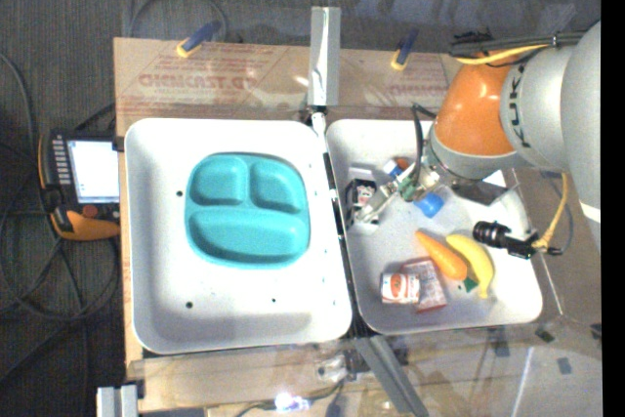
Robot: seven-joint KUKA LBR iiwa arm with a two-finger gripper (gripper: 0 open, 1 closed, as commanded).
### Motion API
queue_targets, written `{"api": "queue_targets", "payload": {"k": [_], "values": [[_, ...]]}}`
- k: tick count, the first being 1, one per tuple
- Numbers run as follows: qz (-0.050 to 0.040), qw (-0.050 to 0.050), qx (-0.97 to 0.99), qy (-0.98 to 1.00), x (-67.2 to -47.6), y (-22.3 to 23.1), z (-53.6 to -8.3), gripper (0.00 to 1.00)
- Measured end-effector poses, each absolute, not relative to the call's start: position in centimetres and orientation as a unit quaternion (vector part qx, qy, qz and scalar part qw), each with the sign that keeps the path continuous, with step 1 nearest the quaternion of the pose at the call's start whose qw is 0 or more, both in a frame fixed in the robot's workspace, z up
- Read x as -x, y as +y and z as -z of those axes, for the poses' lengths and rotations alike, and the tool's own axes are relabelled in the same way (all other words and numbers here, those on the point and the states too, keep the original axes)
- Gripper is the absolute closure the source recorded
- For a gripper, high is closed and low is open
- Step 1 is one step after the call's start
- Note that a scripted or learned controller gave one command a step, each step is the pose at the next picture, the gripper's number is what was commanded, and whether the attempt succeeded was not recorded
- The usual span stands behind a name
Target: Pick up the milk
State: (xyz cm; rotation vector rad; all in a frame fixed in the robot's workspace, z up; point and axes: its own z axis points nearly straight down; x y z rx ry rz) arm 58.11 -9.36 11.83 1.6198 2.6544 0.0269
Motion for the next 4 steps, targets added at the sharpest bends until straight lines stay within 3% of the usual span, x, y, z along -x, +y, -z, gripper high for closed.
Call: {"api": "queue_targets", "payload": {"k": [1,2,3,4], "values": [[-0.0114,0.016,-0.519,0.855,-58.4,-9.2,-13.2,1.0],[0.002,0.001,-0.642,0.766,-64.1,-5.0,-23.3,1.0],[0.0021,0.001,-0.655,0.756,-60.4,-11.8,-27.6,1.0],[0.0016,0.001,-0.669,0.743,-61.0,-15.6,-30.7,1.0]]}}
